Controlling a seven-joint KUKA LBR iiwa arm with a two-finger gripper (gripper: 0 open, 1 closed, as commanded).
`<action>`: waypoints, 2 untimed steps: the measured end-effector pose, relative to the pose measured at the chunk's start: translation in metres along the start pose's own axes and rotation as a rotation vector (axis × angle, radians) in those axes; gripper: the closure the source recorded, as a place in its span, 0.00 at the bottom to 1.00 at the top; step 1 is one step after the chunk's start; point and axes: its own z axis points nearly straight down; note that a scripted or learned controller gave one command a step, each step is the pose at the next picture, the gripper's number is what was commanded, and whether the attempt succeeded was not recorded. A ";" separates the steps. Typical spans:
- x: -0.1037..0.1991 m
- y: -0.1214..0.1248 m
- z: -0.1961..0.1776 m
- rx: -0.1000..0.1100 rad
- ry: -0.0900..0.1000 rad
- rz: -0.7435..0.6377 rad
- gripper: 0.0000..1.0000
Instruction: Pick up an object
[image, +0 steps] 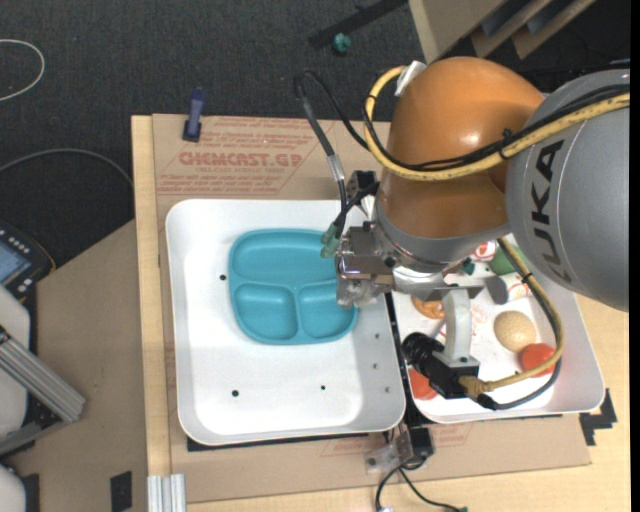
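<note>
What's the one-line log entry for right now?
arm: over right bin, inner edge | left bin: teal plate | right bin: beige ball, orange piece | grasp: unconfirmed

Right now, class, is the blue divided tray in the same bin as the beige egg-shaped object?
No, the blue divided tray lies in the left bin, the beige egg-shaped object in the right bin.
</note>
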 end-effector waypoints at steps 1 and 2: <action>-0.072 0.002 0.117 -0.001 0.001 0.005 1.00; -0.027 0.003 -0.050 -0.035 0.013 -0.013 1.00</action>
